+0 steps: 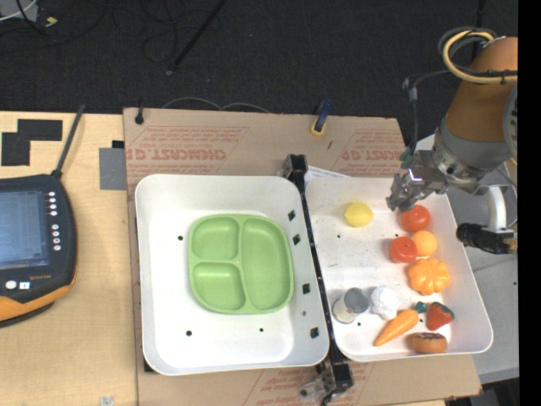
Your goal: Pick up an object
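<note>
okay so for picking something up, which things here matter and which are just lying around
Belong to the job: gripper, lemon, tomato, pumpkin, carrot, strawberry.

Lying about: green divided plate, handheld controller, blue clamp.

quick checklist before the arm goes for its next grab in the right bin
1. Hand over the right bin: ok, at its upper edge.
2. Hand free of any object: cannot tell.
3. Target close by: ok, a red tomato lies just below the hand.
4. Room around the tomato: not ok, an orange fruit and a second tomato crowd it.
5. Easier target: ok, the yellow lemon lies apart.
</note>
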Controlling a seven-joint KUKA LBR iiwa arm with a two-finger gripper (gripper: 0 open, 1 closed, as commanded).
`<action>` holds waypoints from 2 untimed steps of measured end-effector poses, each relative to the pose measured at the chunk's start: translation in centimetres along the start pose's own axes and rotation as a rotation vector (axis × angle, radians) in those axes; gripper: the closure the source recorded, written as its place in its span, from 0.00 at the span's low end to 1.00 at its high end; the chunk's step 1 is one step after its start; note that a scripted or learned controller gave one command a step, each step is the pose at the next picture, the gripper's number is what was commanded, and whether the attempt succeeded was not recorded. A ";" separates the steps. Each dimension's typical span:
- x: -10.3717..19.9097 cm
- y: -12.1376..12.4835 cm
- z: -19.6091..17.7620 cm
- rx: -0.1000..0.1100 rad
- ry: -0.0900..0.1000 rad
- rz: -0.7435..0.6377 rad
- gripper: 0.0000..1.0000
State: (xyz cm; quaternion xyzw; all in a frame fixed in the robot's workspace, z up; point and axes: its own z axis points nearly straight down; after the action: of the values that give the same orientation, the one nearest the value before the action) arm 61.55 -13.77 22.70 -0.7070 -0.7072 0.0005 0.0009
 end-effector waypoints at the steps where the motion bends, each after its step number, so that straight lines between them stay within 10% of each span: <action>1: 6.3 0.1 0.4 0.003 0.002 -0.004 1.00; 2: 11.0 -0.3 1.2 0.004 0.002 -0.003 1.00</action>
State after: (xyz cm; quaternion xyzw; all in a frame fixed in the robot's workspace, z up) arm 61.20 -2.74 21.48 -0.7058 -0.7084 0.0012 0.0028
